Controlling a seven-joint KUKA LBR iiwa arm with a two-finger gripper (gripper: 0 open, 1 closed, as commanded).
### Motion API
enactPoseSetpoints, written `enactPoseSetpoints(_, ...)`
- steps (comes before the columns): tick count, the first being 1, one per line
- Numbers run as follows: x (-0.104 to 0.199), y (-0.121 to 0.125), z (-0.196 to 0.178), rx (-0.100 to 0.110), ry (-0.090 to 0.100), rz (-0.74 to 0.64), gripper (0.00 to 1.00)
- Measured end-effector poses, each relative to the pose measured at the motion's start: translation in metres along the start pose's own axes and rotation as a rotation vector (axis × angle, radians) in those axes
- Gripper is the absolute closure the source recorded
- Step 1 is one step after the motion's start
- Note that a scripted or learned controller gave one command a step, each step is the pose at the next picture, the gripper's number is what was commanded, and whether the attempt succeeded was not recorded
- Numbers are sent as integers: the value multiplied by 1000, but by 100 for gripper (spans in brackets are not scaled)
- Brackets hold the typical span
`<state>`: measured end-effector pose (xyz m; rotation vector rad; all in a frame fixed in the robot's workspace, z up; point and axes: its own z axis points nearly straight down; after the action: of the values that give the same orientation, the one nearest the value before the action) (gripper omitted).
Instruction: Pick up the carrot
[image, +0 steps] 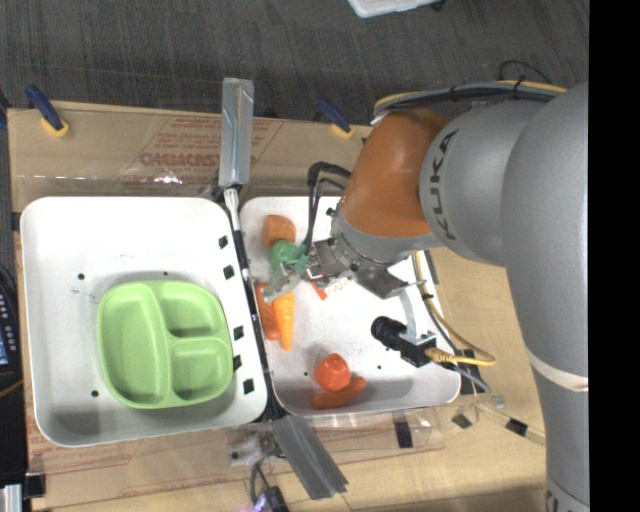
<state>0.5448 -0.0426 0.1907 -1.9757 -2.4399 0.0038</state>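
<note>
The carrot (283, 316) lies near the left wall of the right bin (420, 385). It is orange, with its tip toward the front and a green top (286, 254) at its far end. My gripper (303, 264) hangs low over the bin just right of that green top, very close to it. The orange wrist band and grey arm come in from the right and hide the bin's far right part. The carrot's orange body lies on the bin floor, outside the gripper.
A green divided plate (166, 343) lies in the left bin (60, 230). The right bin also holds an orange piece (279, 229) at the back, a red-orange round item (333, 371) and an orange piece (338, 398) at the front. A black fitting (400, 340) sticks out of the arm.
</note>
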Motion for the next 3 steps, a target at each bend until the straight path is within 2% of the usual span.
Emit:
enactPoseSetpoints(1,-62,9,62,3,1,95,0)
enactPoseSetpoints(2,-60,18,97,-6,-7,-234,0)
enactPoseSetpoints(3,-59,19,87,-6,-5,-238,100)
